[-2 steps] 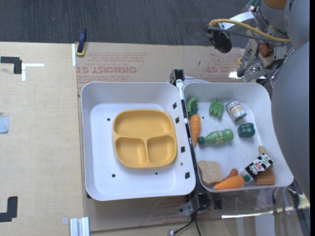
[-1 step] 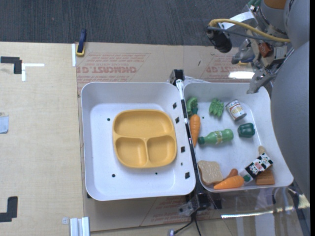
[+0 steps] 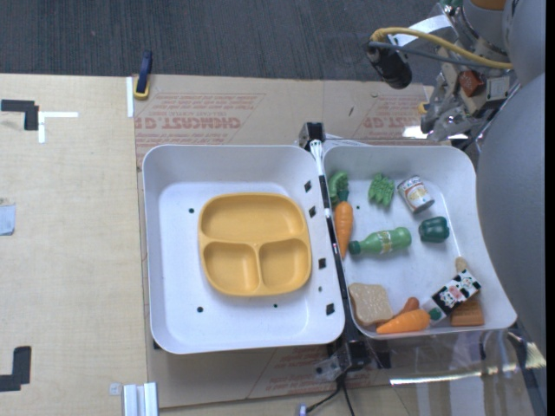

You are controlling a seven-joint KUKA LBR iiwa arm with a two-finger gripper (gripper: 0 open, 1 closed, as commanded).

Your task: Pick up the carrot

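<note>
Camera view: we hover the gripper [image 3: 447,120] above the right white bin [image 3: 468,180], finger state unclear.
We target the orange carrot with green top [image 3: 342,219], which lies against the bin's left wall.

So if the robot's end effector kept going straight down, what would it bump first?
Probably the far rim of the right bin, since the end effector hangs just beyond it. Depth is hard to judge, so it might hit the bench instead.

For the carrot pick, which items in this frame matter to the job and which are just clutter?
Belong to the job:
carrot by the right bin's left wall
hand above the right bin's far edge

Lying about:
second carrot
green bottle
can
green pepper
bread slice
milk carton
yellow tray
</note>
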